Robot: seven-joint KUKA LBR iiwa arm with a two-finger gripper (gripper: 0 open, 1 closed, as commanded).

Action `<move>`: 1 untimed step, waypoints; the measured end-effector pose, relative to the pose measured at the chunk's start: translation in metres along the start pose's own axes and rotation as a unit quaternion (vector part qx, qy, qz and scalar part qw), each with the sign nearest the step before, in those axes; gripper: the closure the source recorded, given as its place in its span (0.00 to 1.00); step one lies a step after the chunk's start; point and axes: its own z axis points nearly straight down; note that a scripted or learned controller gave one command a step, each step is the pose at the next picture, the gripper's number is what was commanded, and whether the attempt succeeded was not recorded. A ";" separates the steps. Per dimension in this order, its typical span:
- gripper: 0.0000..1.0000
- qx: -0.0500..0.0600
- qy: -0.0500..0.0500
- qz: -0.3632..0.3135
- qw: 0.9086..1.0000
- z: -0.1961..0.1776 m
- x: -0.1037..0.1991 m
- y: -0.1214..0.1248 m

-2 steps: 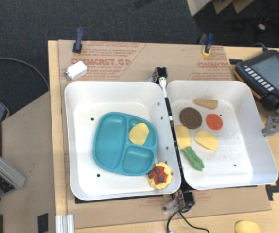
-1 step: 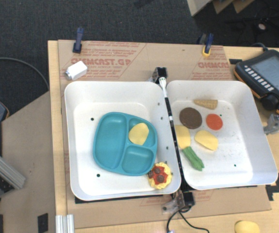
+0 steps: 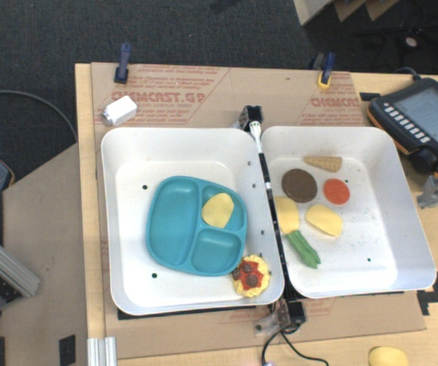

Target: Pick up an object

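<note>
Two white bins sit side by side. In the left bin lies a teal divided plate with a pale yellow piece in its upper right compartment. A red and yellow toy food rests at that bin's near right corner. The right bin holds a brown disc, a red round slice, a tan wedge, a yellow block, a yellow oval piece and a green pod, all clustered in its left half.
A dark handheld control unit lies past the right bin's far right corner. A small white block sits on the cardboard behind the left bin. Clamps grip the board's far edge. A yellow object lies at the near right.
</note>
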 end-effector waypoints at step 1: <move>1.00 -0.001 -0.001 0.000 1.000 -0.010 0.000 0.001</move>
